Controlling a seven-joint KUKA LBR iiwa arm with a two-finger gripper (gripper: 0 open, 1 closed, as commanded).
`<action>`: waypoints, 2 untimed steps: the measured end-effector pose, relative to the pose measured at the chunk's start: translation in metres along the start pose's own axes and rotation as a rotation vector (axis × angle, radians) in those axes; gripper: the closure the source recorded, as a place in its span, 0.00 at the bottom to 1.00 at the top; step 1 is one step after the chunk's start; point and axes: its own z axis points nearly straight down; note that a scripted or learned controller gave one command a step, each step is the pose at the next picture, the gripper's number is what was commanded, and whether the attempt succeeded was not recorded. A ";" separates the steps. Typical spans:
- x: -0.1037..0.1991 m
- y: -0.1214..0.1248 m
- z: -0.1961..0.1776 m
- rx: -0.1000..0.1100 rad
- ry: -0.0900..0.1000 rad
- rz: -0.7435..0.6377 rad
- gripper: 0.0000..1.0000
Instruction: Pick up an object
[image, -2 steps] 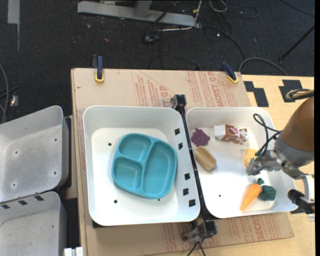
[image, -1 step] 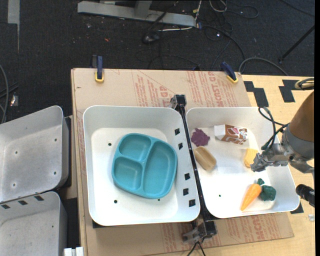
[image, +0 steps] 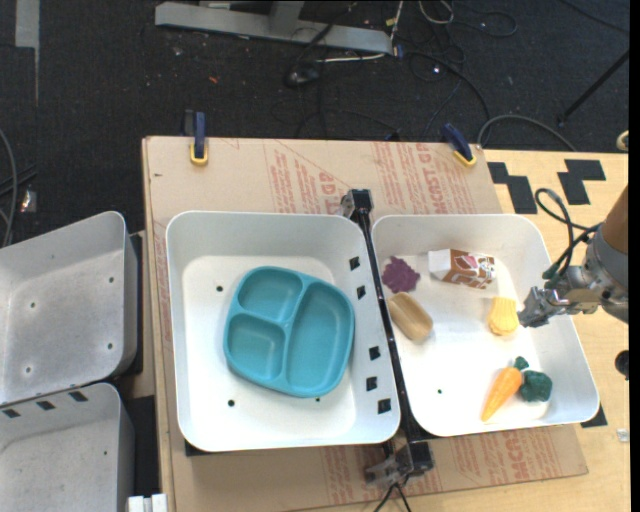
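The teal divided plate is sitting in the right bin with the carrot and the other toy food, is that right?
Not quite. The camera view shows the teal divided plate alone in the left bin. The carrot and the other toy food lie in the right bin, so the plate is apart from them, across the divider between the bins.

Two shallow white plastic bins sit side by side on a cardboard-covered bench (image: 300, 170). The left bin (image: 190, 250) holds a teal three-compartment plate (image: 290, 332). In the right bin (image: 560, 370), a purple cluster (image: 401, 273) lies far-left, a small brown-and-white carton (image: 462, 267) to its right, a tan bread roll (image: 410, 316) nearer, a yellow piece (image: 503, 317) right of it, and an orange carrot (image: 502, 392) near-right.
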 end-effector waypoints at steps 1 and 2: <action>0.050 0.020 -0.013 0.003 0.003 -0.004 1.00; 0.100 0.036 -0.005 0.006 0.003 -0.004 1.00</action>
